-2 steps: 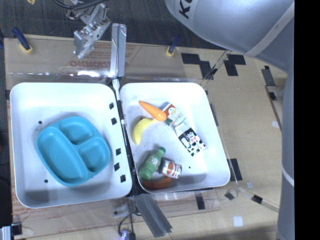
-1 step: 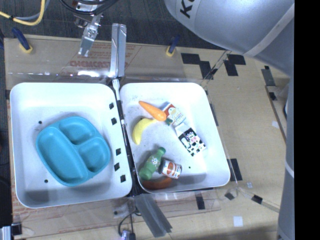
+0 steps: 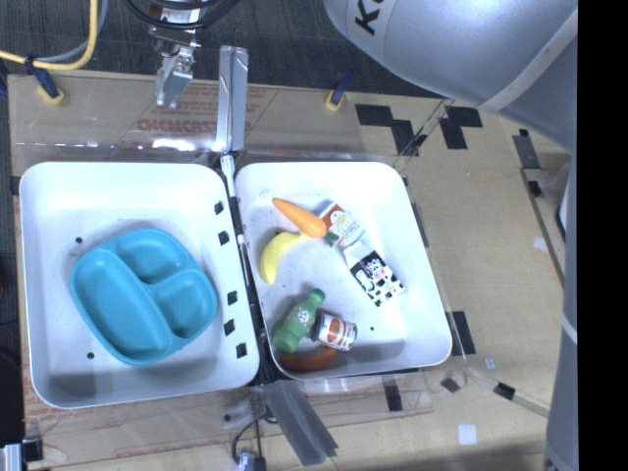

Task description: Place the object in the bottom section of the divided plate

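A blue divided plate point(image 3: 144, 292) lies in the left bin point(image 3: 59, 189), with nothing in its three sections. The right bin point(image 3: 417, 263) holds the loose objects: an orange carrot point(image 3: 299, 218), a yellow banana point(image 3: 278, 255), a cow-patterned carton point(image 3: 378, 276), a small colourful carton point(image 3: 340, 226), a green bottle point(image 3: 297, 322), a red-labelled can point(image 3: 336, 332) and a reddish piece point(image 3: 309, 359) at the front wall. My gripper point(image 3: 204, 81) hangs high over the bench behind the bins, near their shared wall. It is open, with nothing between its fingers.
The grey arm point(image 3: 461, 18) crosses the top right of the view. A divider wall point(image 3: 240, 292) with black clips separates the bins. Yellow cables point(image 3: 59, 57) lie at the back left. Black tape marks point(image 3: 388, 121) dot the bench to the right.
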Available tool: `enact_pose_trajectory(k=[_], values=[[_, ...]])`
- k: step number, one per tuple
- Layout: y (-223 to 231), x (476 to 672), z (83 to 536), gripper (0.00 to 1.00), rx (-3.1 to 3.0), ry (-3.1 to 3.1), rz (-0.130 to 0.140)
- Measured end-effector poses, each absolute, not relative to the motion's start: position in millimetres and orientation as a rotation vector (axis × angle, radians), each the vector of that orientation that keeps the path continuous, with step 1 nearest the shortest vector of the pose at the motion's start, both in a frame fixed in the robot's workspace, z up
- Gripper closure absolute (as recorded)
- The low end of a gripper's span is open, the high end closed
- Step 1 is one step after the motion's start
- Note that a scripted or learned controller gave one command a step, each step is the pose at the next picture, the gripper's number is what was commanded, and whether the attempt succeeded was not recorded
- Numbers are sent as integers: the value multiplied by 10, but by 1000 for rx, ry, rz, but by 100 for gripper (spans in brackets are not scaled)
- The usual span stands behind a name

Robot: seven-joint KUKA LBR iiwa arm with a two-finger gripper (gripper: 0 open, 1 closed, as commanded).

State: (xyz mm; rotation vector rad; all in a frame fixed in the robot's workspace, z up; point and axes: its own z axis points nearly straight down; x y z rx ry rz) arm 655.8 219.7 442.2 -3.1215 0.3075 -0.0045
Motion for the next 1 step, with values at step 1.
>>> enact_pose_trajectory(k=[1], values=[[2193, 6412, 4414, 100, -3126, 329, 8]])
